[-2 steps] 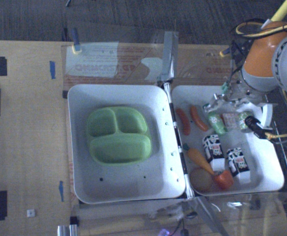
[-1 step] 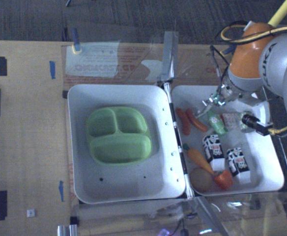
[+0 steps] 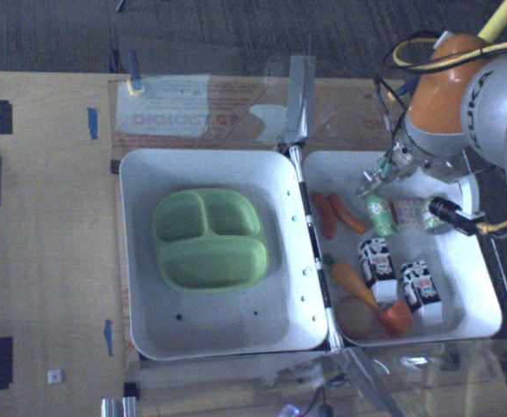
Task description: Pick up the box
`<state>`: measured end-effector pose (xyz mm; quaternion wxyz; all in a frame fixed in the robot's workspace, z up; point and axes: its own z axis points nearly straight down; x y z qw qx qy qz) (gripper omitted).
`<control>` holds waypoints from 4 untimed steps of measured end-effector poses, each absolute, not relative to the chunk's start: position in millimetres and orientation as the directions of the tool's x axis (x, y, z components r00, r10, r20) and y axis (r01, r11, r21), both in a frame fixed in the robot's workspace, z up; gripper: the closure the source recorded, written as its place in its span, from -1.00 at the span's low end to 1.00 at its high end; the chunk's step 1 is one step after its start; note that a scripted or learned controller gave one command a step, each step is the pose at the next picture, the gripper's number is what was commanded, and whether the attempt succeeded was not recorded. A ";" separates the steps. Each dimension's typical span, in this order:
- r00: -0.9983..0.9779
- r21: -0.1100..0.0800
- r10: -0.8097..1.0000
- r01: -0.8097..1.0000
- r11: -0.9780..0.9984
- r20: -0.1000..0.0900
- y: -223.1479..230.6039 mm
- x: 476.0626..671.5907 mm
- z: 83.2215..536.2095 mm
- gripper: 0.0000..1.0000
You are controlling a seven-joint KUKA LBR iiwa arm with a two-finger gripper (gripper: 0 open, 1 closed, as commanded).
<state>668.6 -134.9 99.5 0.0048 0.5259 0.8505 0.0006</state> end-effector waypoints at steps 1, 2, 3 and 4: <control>-0.581 0.006 0.814 0.814 0.581 -0.005 -68.3 668.3 264.4 1.00; -0.545 0.002 0.838 0.838 0.545 -0.001 -11.2 667.3 185.7 1.00; -0.545 0.003 0.838 0.838 0.545 -0.002 -11.4 667.4 186.1 -1.00; -0.564 0.004 0.826 0.826 0.564 -0.003 42.9 667.4 186.3 -1.00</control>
